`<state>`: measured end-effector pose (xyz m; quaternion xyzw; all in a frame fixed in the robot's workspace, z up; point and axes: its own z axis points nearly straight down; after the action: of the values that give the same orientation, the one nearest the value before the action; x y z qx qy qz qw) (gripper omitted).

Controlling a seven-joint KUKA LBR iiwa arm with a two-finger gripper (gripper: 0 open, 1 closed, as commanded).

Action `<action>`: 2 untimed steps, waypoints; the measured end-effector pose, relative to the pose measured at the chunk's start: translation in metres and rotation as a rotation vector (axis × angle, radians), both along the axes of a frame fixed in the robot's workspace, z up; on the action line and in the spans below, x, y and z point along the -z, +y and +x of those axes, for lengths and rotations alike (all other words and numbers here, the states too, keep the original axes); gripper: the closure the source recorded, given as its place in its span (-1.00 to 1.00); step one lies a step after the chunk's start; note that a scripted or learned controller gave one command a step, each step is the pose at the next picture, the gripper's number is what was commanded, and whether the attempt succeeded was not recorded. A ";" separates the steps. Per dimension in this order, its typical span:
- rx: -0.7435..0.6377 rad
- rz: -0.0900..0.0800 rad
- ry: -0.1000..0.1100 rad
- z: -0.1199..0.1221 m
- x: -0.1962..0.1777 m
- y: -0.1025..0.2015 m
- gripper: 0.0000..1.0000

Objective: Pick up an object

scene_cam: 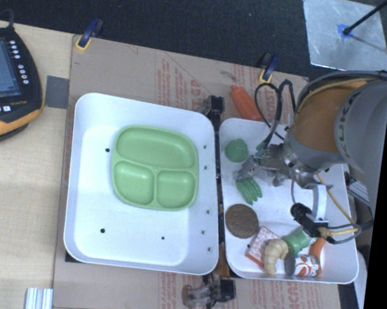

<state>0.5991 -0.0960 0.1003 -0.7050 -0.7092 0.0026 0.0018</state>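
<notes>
The right bin (348, 206) holds several small things. These include a round green piece (236, 149), a ribbed green piece (250, 189), a brown disc (241, 220), a beige lump (274, 253), a green cylinder (296, 240) and a small can (306, 267). My gripper (259, 167) hangs low over the bin's upper left part, just above the ribbed green piece and right of the round one. The grey wrist and orange band (325, 118) hide the bin's far right part.
In the left bin (78, 227) lies a green divided plate (155, 166). A teach pendant (0, 89) rests at the far left of the bench. An orange carrot-like item (244, 102) lies behind the right bin. Cables loop beside the wrist.
</notes>
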 end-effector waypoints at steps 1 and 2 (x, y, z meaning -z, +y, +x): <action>0.001 0.001 0.001 -0.002 0.008 0.003 -1.00; 0.002 0.001 -0.004 0.020 0.008 0.000 -1.00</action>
<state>0.6188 -0.0962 0.0927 -0.7057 -0.7085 0.0008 0.0004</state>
